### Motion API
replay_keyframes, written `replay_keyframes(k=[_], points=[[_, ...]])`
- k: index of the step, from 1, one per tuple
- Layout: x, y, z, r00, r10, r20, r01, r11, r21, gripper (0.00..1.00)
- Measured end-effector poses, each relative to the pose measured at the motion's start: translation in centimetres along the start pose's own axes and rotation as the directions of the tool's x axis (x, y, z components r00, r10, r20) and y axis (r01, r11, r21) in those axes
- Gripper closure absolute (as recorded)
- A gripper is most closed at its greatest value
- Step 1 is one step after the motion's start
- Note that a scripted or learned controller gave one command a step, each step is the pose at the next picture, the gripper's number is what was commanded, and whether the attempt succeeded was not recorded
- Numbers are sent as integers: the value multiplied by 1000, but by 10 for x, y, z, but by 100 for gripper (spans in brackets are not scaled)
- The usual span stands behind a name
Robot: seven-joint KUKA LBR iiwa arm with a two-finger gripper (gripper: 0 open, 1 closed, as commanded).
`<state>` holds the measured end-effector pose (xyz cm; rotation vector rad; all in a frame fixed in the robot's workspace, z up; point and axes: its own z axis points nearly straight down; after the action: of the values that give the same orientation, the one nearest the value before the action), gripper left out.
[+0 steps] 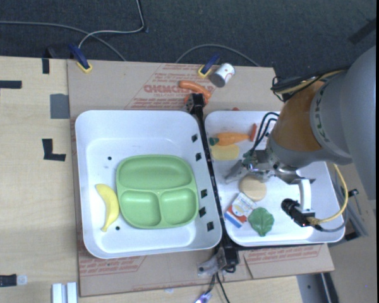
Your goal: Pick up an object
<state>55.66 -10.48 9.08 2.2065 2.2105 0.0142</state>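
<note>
- Two shallow white bins sit side by side on the worktop point(25, 169), which we see as pale wood with a brown cardboard sheet point(158, 87) under the bins; both bins look like smooth moulded plastic with rounded corners.
- In the left bin point(91, 128) we see a green plate point(156, 190), matte and rounded-rectangular, split into three compartments.
- Just beside the plate's left edge lies a yellow banana point(107, 205), smooth and curved, its long axis running roughly from the far side of the bin toward the near side.
- In the right bin point(331, 232) we find the small things: an orange carrot point(232, 137), slim and tapered, lying across the bin with its long axis left to right; a pale yellow block point(225, 152) just below it; a round beige piece point(253, 189) like a bun; a small flat packet point(239, 209) printed white, red and blue; and a green leafy lump point(261, 221) with a bumpy surface.
- The gripper point(249, 167) hangs low over the right bin, between the yellow block and the beige piece, at the end of the grey arm point(347, 112) with its orange band.
- We cannot tell how the jaws stand: their tips are too small and cluttered to read, and we see no object held between them.
- A small grey cylinder point(222, 74) and an orange strip point(194, 87) lie on the cardboard beyond the bins.
</note>
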Motion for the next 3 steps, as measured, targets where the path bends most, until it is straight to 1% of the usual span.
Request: replay_keyframes(k=[1, 2, 3], points=[[0, 1, -11, 1000, 0, -1, 0, 1000, -1, 100], [0, 2, -20, 1000, -1, -1, 1, 1000, -1, 100], [0, 1, -20, 1000, -1, -1, 1, 1000, 0, 0]])
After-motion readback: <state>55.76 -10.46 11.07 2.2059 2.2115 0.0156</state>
